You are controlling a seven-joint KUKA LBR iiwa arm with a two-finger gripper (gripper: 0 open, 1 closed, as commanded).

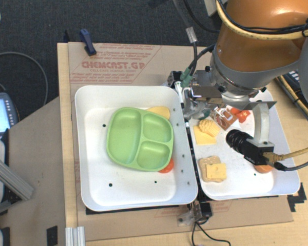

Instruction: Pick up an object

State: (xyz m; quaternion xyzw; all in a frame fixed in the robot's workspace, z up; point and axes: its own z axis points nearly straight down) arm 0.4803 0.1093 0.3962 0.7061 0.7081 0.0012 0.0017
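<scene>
My gripper hangs low over the back of the right bin, under the big grey and orange wrist. Right beside it lie a brown and white piece and a red piece; whether the gripper touches either is hidden. Just in front sit a ridged yellow pastry on a flat yellow slab. A tan sandwich block rests nearer the front of that bin. A small orange thing peeks out at the right.
The left bin holds a green divided plate. A yellow piece shows behind the plate and a red-orange piece under its front edge. The ridge between the bins runs close to the gripper's left.
</scene>
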